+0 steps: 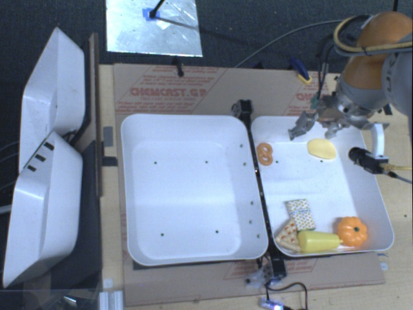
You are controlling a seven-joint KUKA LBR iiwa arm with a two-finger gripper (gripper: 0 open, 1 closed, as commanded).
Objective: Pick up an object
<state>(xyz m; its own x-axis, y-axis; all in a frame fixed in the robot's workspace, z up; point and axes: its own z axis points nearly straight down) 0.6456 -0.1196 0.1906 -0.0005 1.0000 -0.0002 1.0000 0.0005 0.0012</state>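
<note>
Over the far end of the right-hand bin (381,218) the gripper (317,129) hangs with its two fingers spread and nothing between them; no object is lifted, so the pick is, by my reading, not yet begun in earnest. Nearest beneath it lies a pale yellow oval piece (321,149), with a small orange pretzel (264,153) by the bin's left wall; an orange pumpkin (352,231), a yellow block (317,241), a patterned packet (301,214) and a pizza slice (288,235) crowd the near edge. Descent, closing and lifting all remain.

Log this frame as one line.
gripper: open, nothing held, above right bin far edge | nearest: pale yellow piece | left bin | phase: pre-grasp
</note>
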